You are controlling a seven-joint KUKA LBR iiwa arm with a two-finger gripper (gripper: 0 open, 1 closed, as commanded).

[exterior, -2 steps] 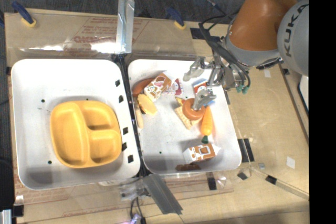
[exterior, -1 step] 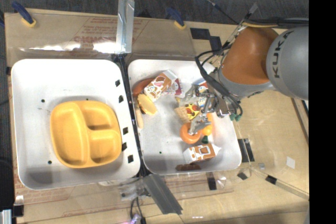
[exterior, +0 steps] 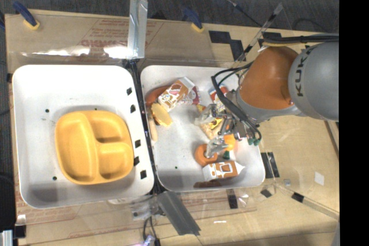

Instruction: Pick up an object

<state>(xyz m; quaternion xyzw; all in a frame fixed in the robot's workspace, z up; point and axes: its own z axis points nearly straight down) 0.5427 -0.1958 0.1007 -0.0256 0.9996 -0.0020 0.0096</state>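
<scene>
The grey arm [exterior: 305, 83] reaches in from three o'clock, its wrist bent down over the right bin [exterior: 173, 173]. Its gripper [exterior: 218, 141] sits low among snack packets [exterior: 173, 95] toward the bin's four o'clock; whether it grasps anything, I cannot tell. A yellow tray [exterior: 95, 147] fills the left bin [exterior: 34, 83].

The arm [exterior: 311, 80] ran off the right side of the view, so its base stayed unseen. Its orange band [exterior: 266, 79] and trailing cables [exterior: 230, 106] covered the right bin's [exterior: 173, 178] upper right corner. The tool [exterior: 221, 138] sat low among clutter, too small and tangled to read. A packet [exterior: 223, 170] below it carried print too blurred to make out.
</scene>
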